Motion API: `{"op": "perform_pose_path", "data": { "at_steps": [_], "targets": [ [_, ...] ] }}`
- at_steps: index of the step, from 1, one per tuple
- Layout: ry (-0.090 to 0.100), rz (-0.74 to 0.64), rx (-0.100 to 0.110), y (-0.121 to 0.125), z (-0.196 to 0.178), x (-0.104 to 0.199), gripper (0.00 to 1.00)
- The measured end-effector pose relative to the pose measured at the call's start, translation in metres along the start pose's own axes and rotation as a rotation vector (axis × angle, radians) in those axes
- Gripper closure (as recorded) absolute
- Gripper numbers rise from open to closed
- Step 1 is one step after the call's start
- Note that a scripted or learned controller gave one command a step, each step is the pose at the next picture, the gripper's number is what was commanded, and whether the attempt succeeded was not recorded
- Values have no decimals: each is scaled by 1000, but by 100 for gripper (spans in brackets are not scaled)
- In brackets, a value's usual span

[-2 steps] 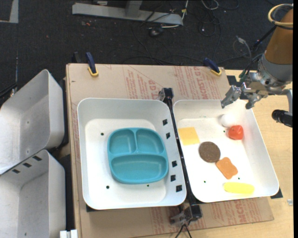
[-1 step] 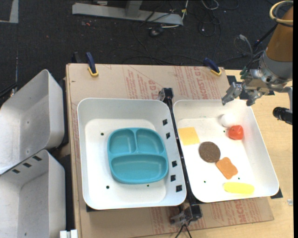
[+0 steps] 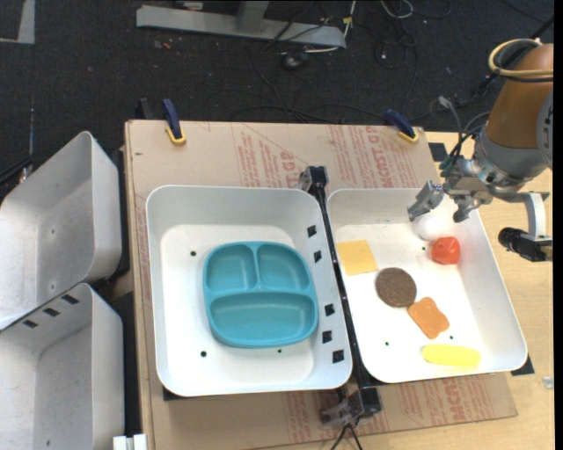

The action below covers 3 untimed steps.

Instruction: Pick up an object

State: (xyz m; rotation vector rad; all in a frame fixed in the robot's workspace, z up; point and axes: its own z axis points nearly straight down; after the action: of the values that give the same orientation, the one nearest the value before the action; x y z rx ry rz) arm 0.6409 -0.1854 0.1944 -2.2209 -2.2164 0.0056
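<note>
The pincer (image 3: 442,204) hangs spread apart over the far end of the right bin (image 3: 506,303), gripping nothing; a white ball (image 3: 430,226) sits just below it, touching a red piece (image 3: 445,250); nearer lie a yellow square (image 3: 357,257), brown disc (image 3: 396,286), orange piece (image 3: 428,316) and yellow piece (image 3: 451,355); the left bin (image 3: 171,264) on the worktop (image 3: 237,149) holds a teal divided plate (image 3: 259,293).

Dark floor (image 3: 79,70) strewn with black cables (image 3: 396,35). A metal frame (image 3: 237,22) lies at top. Brown cardboard sheet (image 3: 264,145) covers the bench, held by two clamps (image 3: 174,123).
</note>
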Motion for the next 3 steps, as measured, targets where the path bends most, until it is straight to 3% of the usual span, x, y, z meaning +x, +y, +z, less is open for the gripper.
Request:
{"op": "perform_pose_path", "data": {
  "at_steps": [2, 3],
  "targets": [
    [1, -4, 1, 2, 105, 4, 0],
    [-1, -5, -7, 4, 91, 4, 100]
  ]
}}
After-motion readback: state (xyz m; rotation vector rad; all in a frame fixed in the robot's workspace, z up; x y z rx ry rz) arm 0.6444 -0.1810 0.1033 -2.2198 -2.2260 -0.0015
